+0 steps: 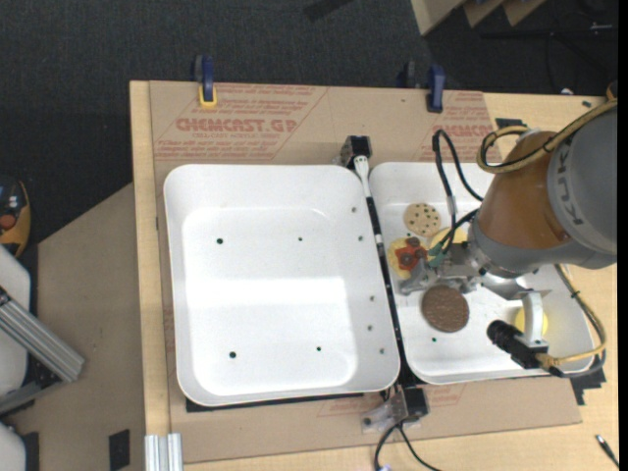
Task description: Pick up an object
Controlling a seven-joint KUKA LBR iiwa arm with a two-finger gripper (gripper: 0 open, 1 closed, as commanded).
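Right bin (pixel 461 366), near its left wall: gripper (pixel 432 275) sits low among the loose items. Arm (pixel 535 204) comes in from the right and covers much of the bin's middle.

- Gripper state: cannot tell whether apart or together; wrist and arm body hide the working end. Nothing visibly held.
- Likely target, judged by position: either the small red-and-yellow object (pixel 406 255) just beside the gripper on its left, or the brown disc (pixel 445 309) just below it. Which one, I cannot say.
- The low, leaning pose suits a reach at items bunched close to the bin's left wall, where there is little room for a straight descent.

Around:
- Pale dotted disc (pixel 423 216) lies further up the bin, apart from the gripper.
- Yellow-and-white object (pixel 533 314) lies toward the bin's right side, under the arm's edge.
- Left bin (pixel 265 292) adjoins, the two rims touching.
- Both bins rest on a worktop (pixel 294 116) covered with printed brown board.

In the way: the bin wall and the closeness of the neighbouring items; a closing grasp could nudge one while taking the other.
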